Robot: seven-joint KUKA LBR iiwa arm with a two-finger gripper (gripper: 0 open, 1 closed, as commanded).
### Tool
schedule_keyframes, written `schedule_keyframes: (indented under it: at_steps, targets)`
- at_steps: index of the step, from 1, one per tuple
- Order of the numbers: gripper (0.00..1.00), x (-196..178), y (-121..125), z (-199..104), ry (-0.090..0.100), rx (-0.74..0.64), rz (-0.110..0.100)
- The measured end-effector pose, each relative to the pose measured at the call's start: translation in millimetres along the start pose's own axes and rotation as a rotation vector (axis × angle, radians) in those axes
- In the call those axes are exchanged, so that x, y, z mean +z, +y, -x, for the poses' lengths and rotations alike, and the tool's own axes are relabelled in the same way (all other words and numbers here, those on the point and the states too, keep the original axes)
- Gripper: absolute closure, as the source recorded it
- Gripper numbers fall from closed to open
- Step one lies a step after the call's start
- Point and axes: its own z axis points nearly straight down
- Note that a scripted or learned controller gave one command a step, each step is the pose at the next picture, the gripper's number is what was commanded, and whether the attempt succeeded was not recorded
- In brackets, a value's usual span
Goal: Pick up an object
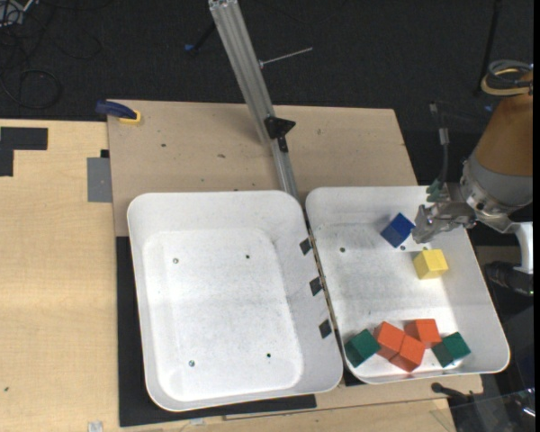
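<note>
In the right bin (360, 277) lie a blue cube (397, 229), a yellow cube (430, 263), and a cluster at the near edge: a dark green block (362, 346), orange-red blocks (403, 342) and another green block (451, 347). My gripper (425, 227) hangs over the right bin's upper right part, just right of the blue cube and just above the yellow cube. Nothing shows between its fingers.
The left bin (153, 241) sits beside the right one, joined by black clips (313, 284). A slanted aluminium rail (250, 79) rises behind the bins. A blue and yellow clamp (119, 111) lies at the bench's far left corner.
</note>
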Motion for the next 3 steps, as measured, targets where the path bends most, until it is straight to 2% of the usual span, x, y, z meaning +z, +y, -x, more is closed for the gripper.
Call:
schedule_keyframes:
  at_steps: [1,3]
  targets:
    - [1.0,-53,1,1,0.0,-0.001,0.0]
    - [1.0,-56,-29,-98,0.004,-0.004,-0.008]
